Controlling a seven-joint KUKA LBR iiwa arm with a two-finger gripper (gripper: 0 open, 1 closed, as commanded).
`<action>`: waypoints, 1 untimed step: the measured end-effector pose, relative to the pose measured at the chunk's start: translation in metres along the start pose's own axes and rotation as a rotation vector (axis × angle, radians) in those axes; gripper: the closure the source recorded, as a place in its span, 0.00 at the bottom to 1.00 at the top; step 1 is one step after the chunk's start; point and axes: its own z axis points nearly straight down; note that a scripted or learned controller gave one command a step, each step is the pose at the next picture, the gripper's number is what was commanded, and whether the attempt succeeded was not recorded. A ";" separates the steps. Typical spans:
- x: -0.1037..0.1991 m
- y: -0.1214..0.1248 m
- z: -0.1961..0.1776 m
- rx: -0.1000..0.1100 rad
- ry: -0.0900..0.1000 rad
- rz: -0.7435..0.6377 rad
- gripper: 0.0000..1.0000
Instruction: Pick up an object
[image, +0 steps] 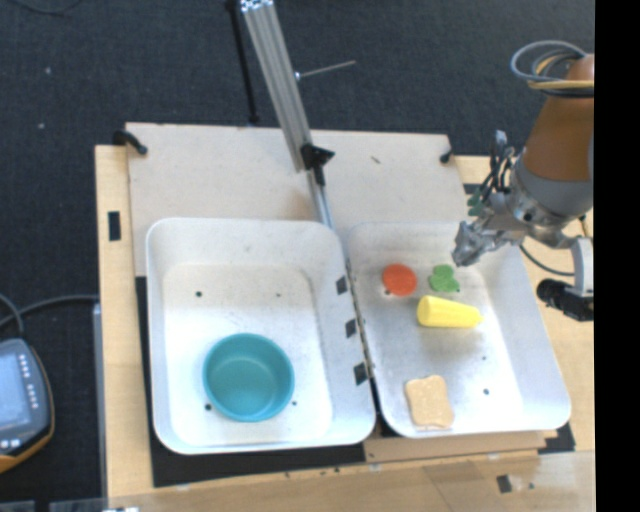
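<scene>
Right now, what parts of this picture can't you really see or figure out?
- Gripper: too small and dark in the camera view to tell how its fingers are set.
- Green object: small and blurry; its kind is unclear.
- Arm: cut off by the view's right side.
- Grey device: cut off by the left edge.
- Teal bowl: its contents cannot be made out.

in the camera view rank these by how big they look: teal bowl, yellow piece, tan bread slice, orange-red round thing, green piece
Largest to smallest as they look:
1. teal bowl, clearly the largest
2. yellow piece
3. tan bread slice, close to the yellow piece, so that order is unsure
4. orange-red round thing
5. green piece, only a little smaller than the orange-red one
</scene>
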 end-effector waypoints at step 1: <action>0.056 0.013 -0.008 0.000 0.002 -0.004 1.00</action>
